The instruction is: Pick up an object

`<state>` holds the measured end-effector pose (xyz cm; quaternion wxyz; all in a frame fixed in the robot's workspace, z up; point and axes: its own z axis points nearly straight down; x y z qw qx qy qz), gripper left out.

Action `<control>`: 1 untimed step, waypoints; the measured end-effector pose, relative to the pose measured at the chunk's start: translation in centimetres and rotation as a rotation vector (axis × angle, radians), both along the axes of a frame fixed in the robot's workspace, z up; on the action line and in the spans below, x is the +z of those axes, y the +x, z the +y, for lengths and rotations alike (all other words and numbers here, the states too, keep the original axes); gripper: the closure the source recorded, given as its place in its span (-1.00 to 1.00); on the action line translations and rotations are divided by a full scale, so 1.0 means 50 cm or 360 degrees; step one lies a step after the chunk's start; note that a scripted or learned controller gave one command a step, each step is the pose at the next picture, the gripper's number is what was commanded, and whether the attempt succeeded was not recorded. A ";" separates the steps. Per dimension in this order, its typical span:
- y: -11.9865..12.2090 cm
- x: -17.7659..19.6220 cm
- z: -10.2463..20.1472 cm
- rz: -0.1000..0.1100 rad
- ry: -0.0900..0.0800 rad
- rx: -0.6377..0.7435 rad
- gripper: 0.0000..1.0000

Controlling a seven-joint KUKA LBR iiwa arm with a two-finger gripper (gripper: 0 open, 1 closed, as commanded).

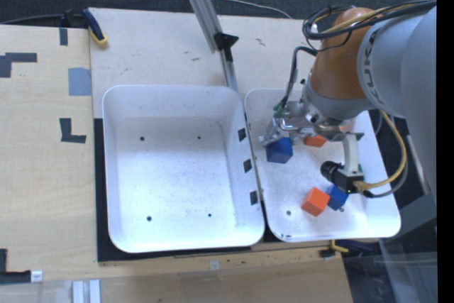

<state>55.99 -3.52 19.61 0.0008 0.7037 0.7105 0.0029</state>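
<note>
My gripper hangs low over the left part of the right bin, under the grey and orange wrist. A blue cube shows right at its lower tip, touching or just beneath it; I cannot tell whether it is gripped. An orange block peeks out from under the wrist, to the right of the gripper. Nearer the front of the bin lie an orange cube and, touching it, a small blue block.
The left bin stands beside the right one, and their rims meet just left of the gripper. A slanted metal pole comes down to the bins' back edge. A black cable connector hangs over the right bin.
</note>
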 end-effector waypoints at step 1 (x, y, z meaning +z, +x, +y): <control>-0.048 0.008 0.116 0.0014 0.0000 -0.0003 1.00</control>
